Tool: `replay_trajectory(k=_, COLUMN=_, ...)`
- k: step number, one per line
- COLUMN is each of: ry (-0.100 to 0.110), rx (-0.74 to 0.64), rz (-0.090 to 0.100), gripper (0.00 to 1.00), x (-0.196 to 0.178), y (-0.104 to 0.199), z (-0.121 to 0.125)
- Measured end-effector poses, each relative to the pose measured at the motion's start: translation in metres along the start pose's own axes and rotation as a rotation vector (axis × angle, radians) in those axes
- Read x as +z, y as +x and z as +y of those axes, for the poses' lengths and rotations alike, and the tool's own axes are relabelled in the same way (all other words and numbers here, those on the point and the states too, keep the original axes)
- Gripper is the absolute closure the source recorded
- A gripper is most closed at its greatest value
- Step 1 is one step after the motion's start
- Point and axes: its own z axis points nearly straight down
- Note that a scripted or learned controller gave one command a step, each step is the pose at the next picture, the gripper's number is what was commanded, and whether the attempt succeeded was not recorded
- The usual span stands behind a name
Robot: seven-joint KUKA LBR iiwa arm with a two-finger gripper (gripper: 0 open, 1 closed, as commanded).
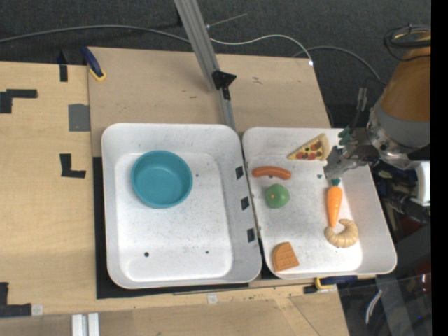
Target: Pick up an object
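Observation:
The right bin (371,257) holds several toy foods: a pizza slice (310,148) at the back, a red sausage (271,172), a green apple (277,196), an orange carrot (334,204), a beige croissant (342,234) and a brown bread piece (284,256). My gripper (337,165) hangs over the bin's back right part, just above the carrot's leafy top and right of the pizza slice. I see nothing held between its fingers.
The left bin (119,257) holds a blue bowl (162,178). A grey metal pole (199,37) slants in from the top toward the gap between the bins. Cables lie on the dark floor behind the bench.

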Motion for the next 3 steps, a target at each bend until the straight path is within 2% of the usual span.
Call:
replay_trajectory(k=1, ry=0.008, rx=-0.004, rz=0.002, gripper=1.0, x=0.015, y=0.049, z=0.015)
replay_trajectory(k=2, ry=0.008, rx=-0.005, rz=0.002, gripper=1.0, x=0.025, y=0.099, z=0.031)
replay_trajectory(k=3, ry=0.007, rx=-0.006, rz=0.003, gripper=1.0, x=0.02, y=0.153, z=0.037)
